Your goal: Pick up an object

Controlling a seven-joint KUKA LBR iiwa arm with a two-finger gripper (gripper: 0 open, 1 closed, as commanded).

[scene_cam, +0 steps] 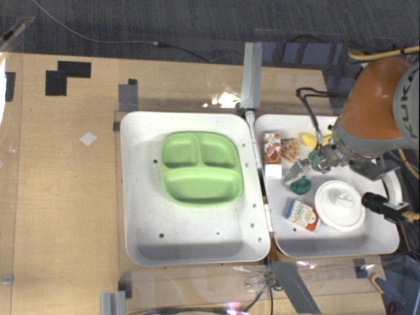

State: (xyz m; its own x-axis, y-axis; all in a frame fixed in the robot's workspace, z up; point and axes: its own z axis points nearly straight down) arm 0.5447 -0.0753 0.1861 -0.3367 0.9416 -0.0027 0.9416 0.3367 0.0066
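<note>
So you've got the grey KUKA arm with the orange band (374, 104) reaching in from the right, and its two-finger gripper (303, 170) is low over the right-hand shallow white bin (387, 238), pretty much in the middle of the clutter. My guess is it's parked there because that's where all the pickable stuff is bunched. Honestly, you can't tell how far the thing is spread from this angle, or whether it has hold of anything. Nothing visibly sits in its grasp, so I wouldn't call it a grab.

Closest candidate is the small dark-green rounded object (300, 186), just below the gripper and maybe touching it, hard to say. Around that you've got:

- a red-and-white printed carton (272, 153) lying along the bin's left wall
- a yellow lumpy piece (306, 138) near the back wall, with something brownish I can't make out between it and the carton
- a round white bowl or lid (340, 205), right of centre
- a small blue-and-orange printed packet (301, 214), towards the front, just beside the white round thing

The left-hand shallow white bin (141, 195) holds one thing: a light-green plastic divided tray (200, 168) with three compartments, sitting flat in the middle, well apart from the arm. Looks like that side is just the other station for now.
</note>
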